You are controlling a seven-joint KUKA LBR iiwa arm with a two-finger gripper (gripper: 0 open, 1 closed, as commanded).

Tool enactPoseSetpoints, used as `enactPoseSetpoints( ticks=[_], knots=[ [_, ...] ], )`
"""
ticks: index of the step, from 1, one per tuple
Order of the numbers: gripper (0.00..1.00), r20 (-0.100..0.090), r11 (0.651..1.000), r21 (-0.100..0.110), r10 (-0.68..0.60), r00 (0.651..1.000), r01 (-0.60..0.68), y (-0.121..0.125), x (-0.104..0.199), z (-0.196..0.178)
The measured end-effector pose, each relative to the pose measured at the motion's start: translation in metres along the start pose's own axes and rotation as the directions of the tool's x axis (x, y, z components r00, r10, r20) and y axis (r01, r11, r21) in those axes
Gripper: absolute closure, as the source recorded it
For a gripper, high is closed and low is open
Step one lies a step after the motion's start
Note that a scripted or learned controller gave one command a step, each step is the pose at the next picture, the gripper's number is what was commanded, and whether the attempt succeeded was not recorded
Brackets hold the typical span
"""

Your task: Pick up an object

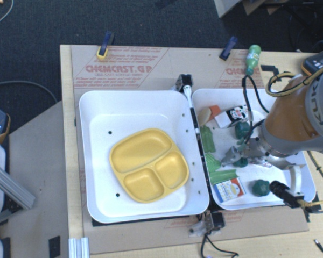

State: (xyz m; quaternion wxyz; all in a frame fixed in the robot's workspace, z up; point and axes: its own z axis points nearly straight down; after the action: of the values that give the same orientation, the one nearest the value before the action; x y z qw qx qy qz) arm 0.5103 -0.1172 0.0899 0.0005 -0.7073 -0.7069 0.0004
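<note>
The things to pick lie in the right bin [308,181]: a green ball [260,187], a small card [229,190], green strips [209,144] and a white box [226,117]. We judge nothing lifted yet; the grasp and the lift remain. The hand [242,157] sits low among them, but we cannot tell whether it is spread or pinching, since the arm [290,122] hides it. The left bin [91,112] holds a yellow tray [148,164].

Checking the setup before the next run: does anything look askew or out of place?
The yellow divided tray lies skewed in the left bin. The right bin is a loose jumble of small items under the gripper.
</note>
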Motion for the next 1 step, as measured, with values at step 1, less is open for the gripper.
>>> enactPoseSetpoints(
  ticks=[1],
  knots=[
    [1.0,0.003,1.0,-0.007,0.002,1.0,-0.002,0.0014,-0.0014,-0.0136]
  ],
)
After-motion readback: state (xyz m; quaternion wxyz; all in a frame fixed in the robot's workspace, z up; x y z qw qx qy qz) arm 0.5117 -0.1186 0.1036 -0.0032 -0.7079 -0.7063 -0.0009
